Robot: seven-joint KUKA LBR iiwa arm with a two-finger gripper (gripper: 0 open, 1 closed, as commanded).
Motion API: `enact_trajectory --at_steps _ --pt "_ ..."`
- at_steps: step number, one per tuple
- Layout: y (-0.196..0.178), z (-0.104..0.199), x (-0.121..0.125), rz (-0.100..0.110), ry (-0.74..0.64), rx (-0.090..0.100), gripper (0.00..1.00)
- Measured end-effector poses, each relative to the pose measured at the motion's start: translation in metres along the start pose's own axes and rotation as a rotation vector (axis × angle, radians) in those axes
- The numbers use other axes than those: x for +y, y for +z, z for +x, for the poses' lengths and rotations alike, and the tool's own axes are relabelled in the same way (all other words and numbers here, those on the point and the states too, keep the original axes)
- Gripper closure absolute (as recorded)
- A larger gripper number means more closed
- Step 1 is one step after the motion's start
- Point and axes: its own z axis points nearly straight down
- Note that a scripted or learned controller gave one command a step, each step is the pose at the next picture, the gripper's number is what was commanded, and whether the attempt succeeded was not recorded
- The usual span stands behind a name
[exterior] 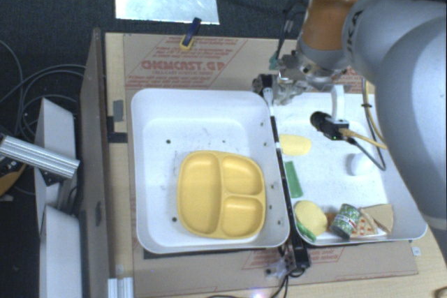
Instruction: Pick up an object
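Yellow was the colour of the big divided plate (222, 193), which had three sections and lay flat near the front of the left bin (157, 122). Nothing sat on it.

The right bin (391, 199) held the small things. A pale yellow oval piece (295, 144) lay close to the wall between the two bins. Just below it, a flat green strip (292, 179) lay along that same wall. At the front of the bin, a yellow lemon-shaped toy (311, 217) sat on a small white dish with a green rim (305, 232). Right beside it lay a little green can (344, 220) on its side, touching a tan wedge like a pizza slice (370, 221). A small white lump (357, 164) sat alone further back.

The big grey arm (398, 73) with its orange band (332, 3) reached in from the right. The gripper (279, 84) hung over the back corner of the right bin, near the dividing wall. It was well away from all the toys. I could not tell how its fingers stood, because the wrist hid them. A black part (327, 124) with a tiny green light stuck out under the arm.

Both bins rested on brown cardboard (181, 59) with red letters.
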Motion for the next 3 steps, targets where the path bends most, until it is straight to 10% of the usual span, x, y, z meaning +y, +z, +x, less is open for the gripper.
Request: enact_trajectory --at_steps 2,3 --pt "0.0 -0.027 -0.055 0.003 0.002 -0.001 1.0" --pt "0.0 -0.023 -0.036 -0.001 -0.002 0.001 1.0"
